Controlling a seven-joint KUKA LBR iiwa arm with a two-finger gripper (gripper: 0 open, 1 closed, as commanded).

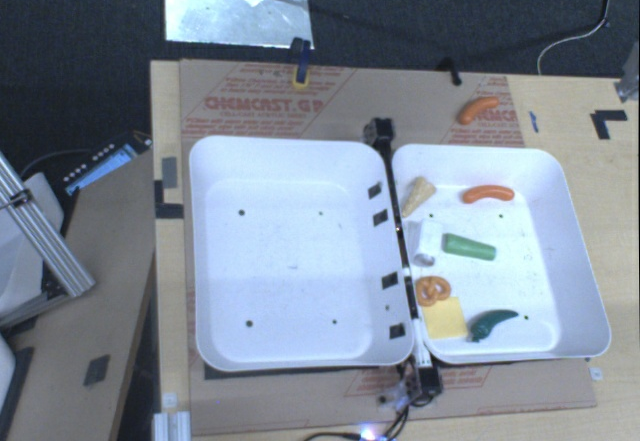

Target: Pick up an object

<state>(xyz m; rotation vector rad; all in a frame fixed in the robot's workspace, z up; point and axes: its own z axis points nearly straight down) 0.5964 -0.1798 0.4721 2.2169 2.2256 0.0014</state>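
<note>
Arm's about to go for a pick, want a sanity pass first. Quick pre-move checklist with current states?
1. Targets present in right bin: ok. Orange sausage, green cylinder, pretzel, yellow block, dark green pepper, beige cone.
2. Isolated target: ok. Green cylinder lies apart from the others.
3. Clutter risk: not ok. Pretzel touches yellow block.
4. Wall clearance: not ok. Beige cone and pretzel sit close to the bin's left wall.
5. Stray item: not ok. A second orange sausage lies on the bench behind the bin.
</note>
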